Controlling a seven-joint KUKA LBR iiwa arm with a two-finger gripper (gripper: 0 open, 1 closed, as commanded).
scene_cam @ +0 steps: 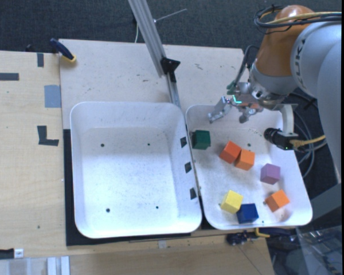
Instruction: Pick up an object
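Cubes lie scattered in the right-hand white bin [292,179], any of them a candidate for the pick. The dark green cube [201,139] sits alone at about ten o'clock in that bin, just beside the wall shared with the left white bin [80,153]. Two orange cubes [237,154] touch each other near the middle; a purple cube [270,173] sits at three o'clock, and a yellow cube [231,201] touches a blue cube [247,212] at six o'clock, with a third orange cube [277,200] toward five o'clock. The grey arm's two-finger gripper [230,114] hangs over the bin's twelve o'clock end, fingers spread apart with nothing between them. The green cube looks the soundest target, being nearest and free of neighbours. A good approach would centre the spread fingers over it, aligned with its flat faces, clear of the near wall, then descend fully before closing.
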